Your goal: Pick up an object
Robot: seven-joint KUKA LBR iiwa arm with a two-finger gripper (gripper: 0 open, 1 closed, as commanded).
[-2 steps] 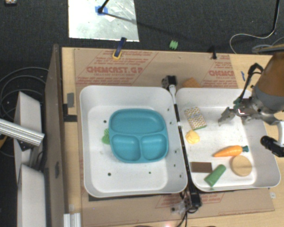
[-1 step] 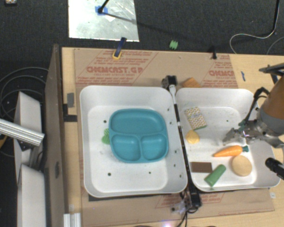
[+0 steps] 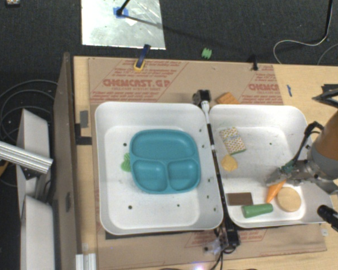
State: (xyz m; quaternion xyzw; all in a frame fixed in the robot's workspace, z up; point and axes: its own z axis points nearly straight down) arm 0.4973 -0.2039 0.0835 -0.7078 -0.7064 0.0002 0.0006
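The right bin (image 3: 270,129) holds a patterned square pad (image 3: 232,140), a small yellow lump (image 3: 229,163), a brown flat block (image 3: 239,198), a green cylinder (image 3: 257,210), an orange carrot (image 3: 274,192) and a round tan disc (image 3: 289,199). My gripper (image 3: 284,174) hangs low at the bin's right side, just above the carrot's upper end and the disc. The grey arm (image 3: 331,151) behind it reaches in from the right. Nothing visibly sits in the gripper.
The left bin (image 3: 110,151) carries a teal divided plate (image 3: 164,161) with a green item (image 3: 125,162) peeking out at its left edge. An orange block (image 3: 227,98) lies on the cardboard behind the bins. The divider (image 3: 213,151) runs between the bins.
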